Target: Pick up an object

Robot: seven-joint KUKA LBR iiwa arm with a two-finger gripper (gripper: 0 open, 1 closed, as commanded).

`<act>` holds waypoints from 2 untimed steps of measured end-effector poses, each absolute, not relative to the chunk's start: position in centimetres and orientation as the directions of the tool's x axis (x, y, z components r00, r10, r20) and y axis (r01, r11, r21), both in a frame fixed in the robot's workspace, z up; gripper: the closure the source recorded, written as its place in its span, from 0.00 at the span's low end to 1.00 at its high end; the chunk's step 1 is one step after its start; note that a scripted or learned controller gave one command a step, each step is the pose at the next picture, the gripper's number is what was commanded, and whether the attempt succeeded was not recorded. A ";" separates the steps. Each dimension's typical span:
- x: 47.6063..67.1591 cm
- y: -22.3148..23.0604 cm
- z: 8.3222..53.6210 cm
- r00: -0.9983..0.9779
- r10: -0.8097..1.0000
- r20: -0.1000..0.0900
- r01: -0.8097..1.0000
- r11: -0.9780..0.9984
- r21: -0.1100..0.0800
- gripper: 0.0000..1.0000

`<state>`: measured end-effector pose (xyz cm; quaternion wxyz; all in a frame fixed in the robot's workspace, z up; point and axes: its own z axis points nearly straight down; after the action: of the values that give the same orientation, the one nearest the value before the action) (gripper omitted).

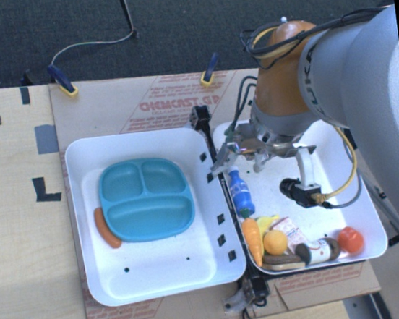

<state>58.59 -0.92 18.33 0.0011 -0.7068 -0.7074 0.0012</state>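
The hand (245, 158) hangs over the upper part of the right bin (335, 133), just above the blue bottle (241, 193); whether it is open or closed cannot be told. The bottle lies along that bin's left wall, a carrot (252, 238) just below it.

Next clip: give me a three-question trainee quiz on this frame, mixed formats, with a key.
1. True or false: the blue divided plate lies in the right bin.
2. Which touches the plate's left edge? A) hot dog B) carrot C) tomato
3. Fill in: the hand hangs over the upper part of the ___ bin, just above the blue bottle.

Key: 1 false, it lies in the left bin; 2 A; 3 right.
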 end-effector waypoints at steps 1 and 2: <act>62.8 -5.7 18.4 0.000 1.000 -0.001 1.000 0.000 -0.001 0.00; 62.8 -5.6 19.3 -0.001 1.000 -0.001 1.000 0.001 -0.002 1.00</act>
<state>62.82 -5.64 19.35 0.0001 -0.7068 -0.7074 0.0012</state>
